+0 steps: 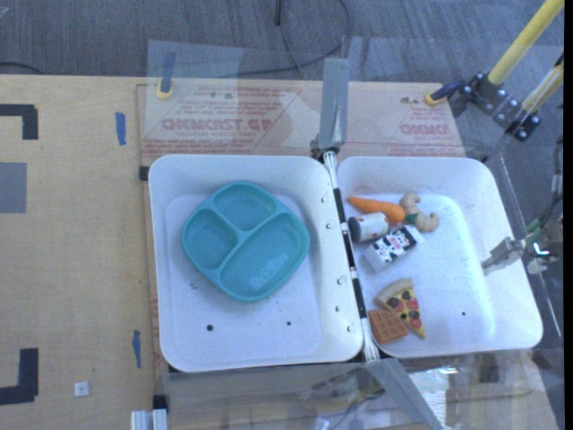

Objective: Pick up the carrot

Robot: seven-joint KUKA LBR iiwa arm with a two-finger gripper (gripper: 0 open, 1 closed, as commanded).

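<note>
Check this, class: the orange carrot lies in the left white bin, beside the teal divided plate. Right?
Not quite. The camera view shows the orange carrot in the right white bin, by a small toy figure. The teal divided plate sits alone in the left white bin.

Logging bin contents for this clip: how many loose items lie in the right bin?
4. The carrot lies at the upper left, a small cow figure just below it, a pale toy touching the carrot's right end, and a pizza slice near the bottom left.
</note>
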